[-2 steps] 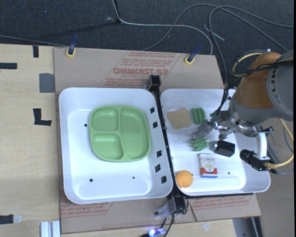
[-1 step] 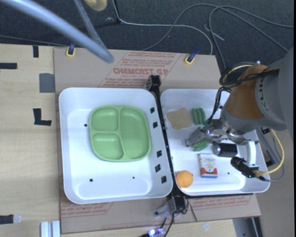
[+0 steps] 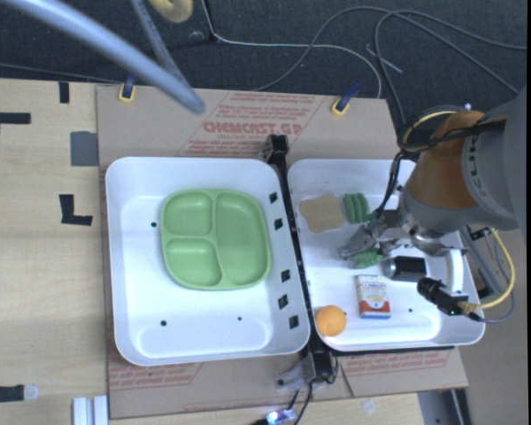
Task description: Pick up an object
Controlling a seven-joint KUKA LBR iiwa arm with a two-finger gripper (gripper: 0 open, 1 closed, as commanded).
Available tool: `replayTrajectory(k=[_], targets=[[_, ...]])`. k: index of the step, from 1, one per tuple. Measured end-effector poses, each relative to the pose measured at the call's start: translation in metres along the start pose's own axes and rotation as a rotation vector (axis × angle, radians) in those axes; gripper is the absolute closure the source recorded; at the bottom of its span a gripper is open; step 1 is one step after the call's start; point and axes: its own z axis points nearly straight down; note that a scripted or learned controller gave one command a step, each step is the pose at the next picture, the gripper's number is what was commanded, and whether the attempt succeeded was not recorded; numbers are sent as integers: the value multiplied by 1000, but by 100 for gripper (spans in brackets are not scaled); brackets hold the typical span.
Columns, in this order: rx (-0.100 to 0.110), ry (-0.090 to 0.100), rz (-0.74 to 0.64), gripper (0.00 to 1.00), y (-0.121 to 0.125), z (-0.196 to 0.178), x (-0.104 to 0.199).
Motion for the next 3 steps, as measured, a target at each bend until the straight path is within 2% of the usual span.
replayTrajectory(k=[3], targets=[[-5,0,1,100,-5,-165,-8]])
